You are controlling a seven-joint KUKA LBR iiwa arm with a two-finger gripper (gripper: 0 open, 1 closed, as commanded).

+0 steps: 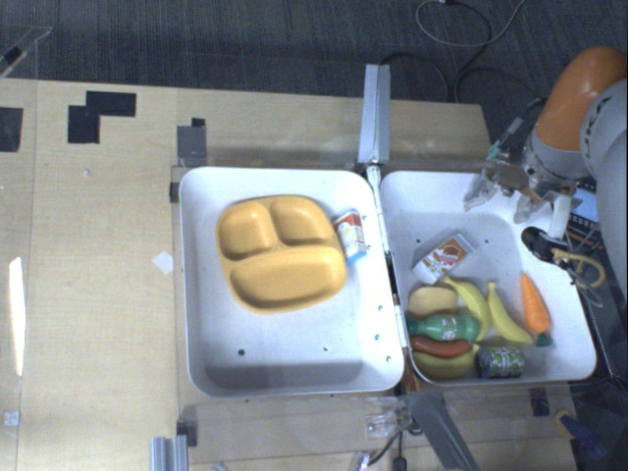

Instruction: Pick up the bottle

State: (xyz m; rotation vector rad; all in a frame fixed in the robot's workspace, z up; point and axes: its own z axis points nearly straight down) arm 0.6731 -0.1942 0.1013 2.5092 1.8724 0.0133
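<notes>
- The pale wooden bench fills most of my view, with black square marks near its upper left corner.
- The two shallow white bins sit side by side on it: the left bin and the right bin, their inner walls just beside each other.
- The grey arm with the orange band comes in at the upper right.
- Its gripper hangs over the upper right corner of the right bin. From here I cannot tell whether it is spread or closed, and I see nothing held in it.
- A yellow three-compartment plastic tray lies in the upper half of the left bin.
- Two yellow bananas lie in the lower part of the right bin, in a cluster of other toy foods.
- An orange carrot lies just right of the bananas.
- A white and orange flat packet lies above that cluster.
- The small white bottle with a red label and blue end lies on its side in the left bin, touching the tray's right edge, well apart from the gripper.
</notes>
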